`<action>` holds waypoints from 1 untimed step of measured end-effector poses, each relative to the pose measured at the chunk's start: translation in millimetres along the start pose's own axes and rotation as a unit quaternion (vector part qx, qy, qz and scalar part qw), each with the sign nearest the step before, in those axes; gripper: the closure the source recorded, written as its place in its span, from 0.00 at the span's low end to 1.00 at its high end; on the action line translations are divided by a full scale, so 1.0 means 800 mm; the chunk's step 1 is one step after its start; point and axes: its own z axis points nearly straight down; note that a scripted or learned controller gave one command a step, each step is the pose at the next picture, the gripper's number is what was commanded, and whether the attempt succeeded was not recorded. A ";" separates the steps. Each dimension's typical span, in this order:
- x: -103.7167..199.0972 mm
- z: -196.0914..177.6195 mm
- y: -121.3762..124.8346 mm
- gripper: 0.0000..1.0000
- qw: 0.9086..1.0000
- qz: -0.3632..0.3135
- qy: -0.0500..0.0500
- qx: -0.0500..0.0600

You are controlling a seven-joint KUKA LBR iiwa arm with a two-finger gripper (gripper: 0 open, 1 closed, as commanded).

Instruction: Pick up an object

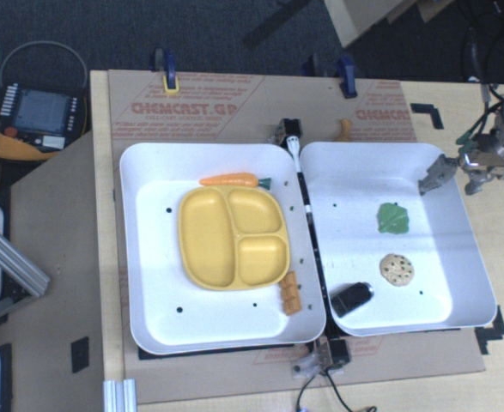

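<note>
My gripper [453, 179] hangs over the far right corner of the right bin [355, 170], its two fingers spread open with nothing between them. In that bin lie a green leafy piece [394, 219], a speckled cookie [397, 270] and a black block [351, 299] near the front left corner. The gripper is up and to the right of the green piece, apart from it. The left bin [148, 256] holds a yellow divided plate [233, 235], a carrot [230, 179] along the plate's far edge, and a small orange-brown piece [290, 293] at its front right.
The two bins meet along a raised rim [306, 230] in the middle. Clamps [171, 77] sit on the bench's far edge. A pendant with a screen [37, 114] lies off the bench at the left.
</note>
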 end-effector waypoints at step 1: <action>0.001 -0.010 0.004 0.00 1.000 -0.002 -0.002 -0.007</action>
